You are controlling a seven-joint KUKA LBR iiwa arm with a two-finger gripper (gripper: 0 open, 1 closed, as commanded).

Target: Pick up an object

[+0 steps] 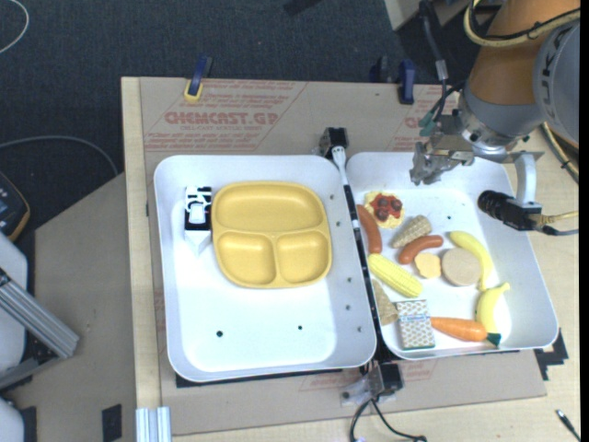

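Toy food crowded; pincer above.

This is a robotics lab or test bench, not a home or kitchen. A grey industrial arm with an orange band reaches in from the right over a brown board printed with a maker's name and held by clamps at its far edge, and loose cables trail over dark carpet on the left. On the board sit two white bins, the left with a yellow divided plate and the right with plastic toy food, and aluminium framing stands at the near left.
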